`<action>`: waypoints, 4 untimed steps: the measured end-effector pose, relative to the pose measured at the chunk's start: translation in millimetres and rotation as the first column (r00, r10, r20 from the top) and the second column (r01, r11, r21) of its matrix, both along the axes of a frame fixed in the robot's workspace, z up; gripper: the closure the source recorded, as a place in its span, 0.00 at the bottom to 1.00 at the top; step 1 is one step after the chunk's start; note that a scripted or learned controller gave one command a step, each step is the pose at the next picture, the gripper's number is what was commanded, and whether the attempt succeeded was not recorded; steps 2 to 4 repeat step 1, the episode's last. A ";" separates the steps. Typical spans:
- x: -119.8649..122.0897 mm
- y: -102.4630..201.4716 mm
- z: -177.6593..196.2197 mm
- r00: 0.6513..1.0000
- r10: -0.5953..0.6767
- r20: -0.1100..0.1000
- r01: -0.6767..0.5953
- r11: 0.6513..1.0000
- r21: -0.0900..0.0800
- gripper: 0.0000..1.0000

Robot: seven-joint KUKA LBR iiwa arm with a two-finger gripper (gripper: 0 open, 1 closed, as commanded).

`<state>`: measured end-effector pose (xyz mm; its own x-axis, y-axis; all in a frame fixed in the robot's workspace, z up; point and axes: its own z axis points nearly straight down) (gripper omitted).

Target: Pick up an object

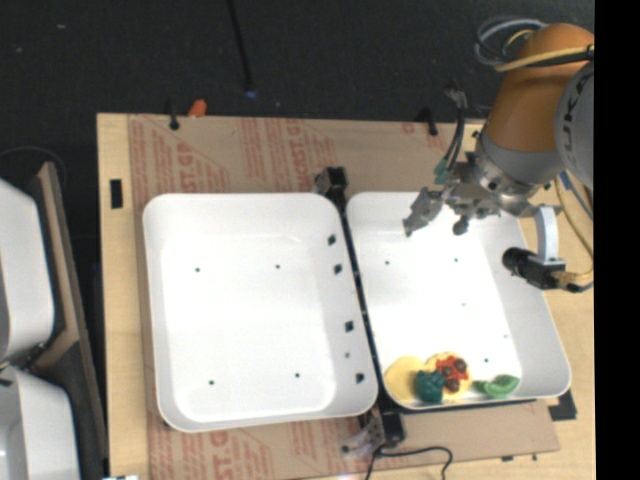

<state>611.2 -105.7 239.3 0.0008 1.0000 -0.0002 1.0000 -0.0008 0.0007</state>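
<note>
A small heap of objects lies in the near corner of the right bin [520, 308]: a pale yellow piece [403, 376], a teal piece [430, 388], a red and dark piece [453, 367] and a green piece [497, 384]. My gripper [436, 218] hangs over the far end of the same bin, well away from the heap. Its two fingers stand spread apart with nothing between them.
The left bin [250, 308] sits beside the right one, with a black divider [350, 298] between them. Both rest on a cardboard sheet [240, 158] on the bench. A black fitting [535, 266] juts over the right bin's right rim.
</note>
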 end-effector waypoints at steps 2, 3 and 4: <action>-48.6 -17.2 -5.7 1.000 -0.002 -0.001 0.002 1.000 0.000 0.00; -48.6 -17.2 -5.7 1.000 -0.002 -0.001 0.002 1.000 0.000 0.00; -48.6 -17.2 -5.7 1.000 -0.002 -0.001 0.002 1.000 0.000 0.00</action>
